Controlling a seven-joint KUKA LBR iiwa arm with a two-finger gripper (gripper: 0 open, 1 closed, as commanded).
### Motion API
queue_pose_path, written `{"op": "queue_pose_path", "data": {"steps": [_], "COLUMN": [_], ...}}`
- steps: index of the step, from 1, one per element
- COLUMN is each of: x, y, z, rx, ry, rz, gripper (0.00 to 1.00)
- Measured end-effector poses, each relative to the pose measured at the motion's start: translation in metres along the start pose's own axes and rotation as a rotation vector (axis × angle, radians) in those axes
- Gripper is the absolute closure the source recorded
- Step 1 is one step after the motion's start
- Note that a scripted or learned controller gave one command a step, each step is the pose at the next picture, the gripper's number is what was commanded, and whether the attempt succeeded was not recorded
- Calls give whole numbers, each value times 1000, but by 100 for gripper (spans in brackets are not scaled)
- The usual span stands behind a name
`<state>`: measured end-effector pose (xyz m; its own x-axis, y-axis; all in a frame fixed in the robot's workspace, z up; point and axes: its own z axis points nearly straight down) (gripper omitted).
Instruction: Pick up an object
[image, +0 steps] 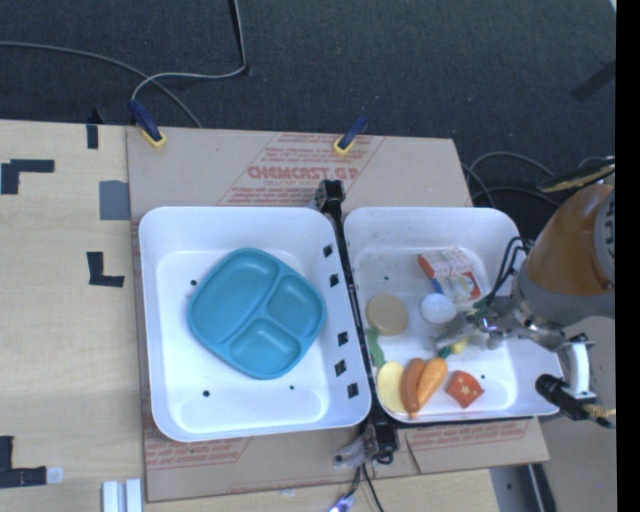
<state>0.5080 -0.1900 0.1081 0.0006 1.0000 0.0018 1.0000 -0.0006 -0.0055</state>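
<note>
The right bin (500, 225) holds several small objects. A red and white packet (450, 270) lies at the back, with a white ball (436, 307) and a tan round disc (387, 314) in front of it. Nearer the front lie a yellow piece (390, 383), an orange carrot (428, 381) and a red piece (463, 388). A green piece (374, 349) sits by the left wall. My gripper (468, 333) reaches in from the right, low over the bin, just right of the white ball and above the red piece. I see no object in its grasp.
A blue divided plate (257, 311) fills the middle of the left bin (160, 300). The arm's grey and orange body (570, 260) hangs over the right bin's right wall. Both bins rest on a cardboard sheet (290, 165) held by yellow clamps.
</note>
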Motion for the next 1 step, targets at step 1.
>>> {"op": "queue_pose_path", "data": {"steps": [1], "x": [18], "y": [28], "z": [22], "rx": [-7], "ry": [-2], "rz": [-1], "gripper": [0]}}
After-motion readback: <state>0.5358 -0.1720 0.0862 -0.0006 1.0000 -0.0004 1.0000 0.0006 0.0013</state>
